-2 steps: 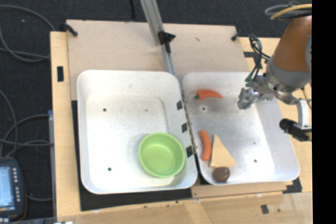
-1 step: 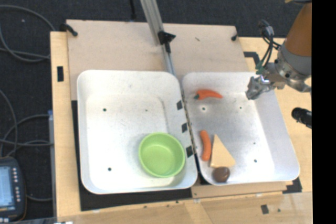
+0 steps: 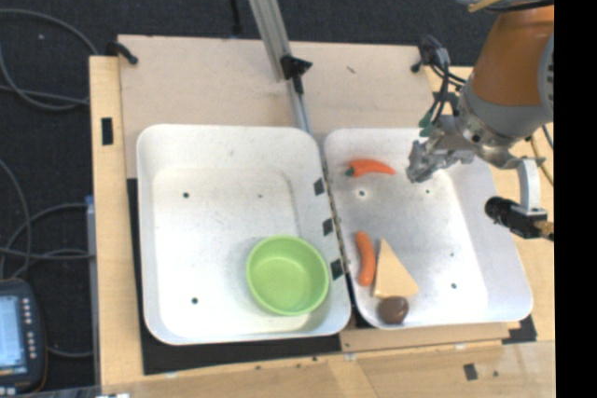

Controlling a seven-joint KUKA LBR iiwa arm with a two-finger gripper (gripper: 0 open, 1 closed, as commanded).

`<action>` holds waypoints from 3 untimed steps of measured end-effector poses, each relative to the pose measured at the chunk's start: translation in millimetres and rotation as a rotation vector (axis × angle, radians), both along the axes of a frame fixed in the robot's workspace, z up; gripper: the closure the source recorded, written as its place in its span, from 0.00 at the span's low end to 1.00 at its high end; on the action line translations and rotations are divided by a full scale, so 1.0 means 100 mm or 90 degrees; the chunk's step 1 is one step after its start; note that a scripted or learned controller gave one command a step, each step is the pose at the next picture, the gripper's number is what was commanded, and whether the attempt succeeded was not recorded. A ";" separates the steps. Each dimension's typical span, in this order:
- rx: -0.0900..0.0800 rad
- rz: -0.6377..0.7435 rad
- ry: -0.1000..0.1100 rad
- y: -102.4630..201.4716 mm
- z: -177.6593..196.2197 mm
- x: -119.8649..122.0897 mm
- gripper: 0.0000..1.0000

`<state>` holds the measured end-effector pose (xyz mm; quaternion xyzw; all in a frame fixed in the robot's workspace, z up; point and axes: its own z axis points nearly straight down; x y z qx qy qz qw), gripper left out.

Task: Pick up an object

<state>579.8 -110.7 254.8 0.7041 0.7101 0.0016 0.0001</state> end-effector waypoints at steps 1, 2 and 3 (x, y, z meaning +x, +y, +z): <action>0.000 0.000 0.001 0.57 0.05 -0.04 1.00; 0.000 0.000 0.001 1.03 0.09 -0.14 1.00; 0.000 0.000 0.002 1.56 0.11 -0.28 1.00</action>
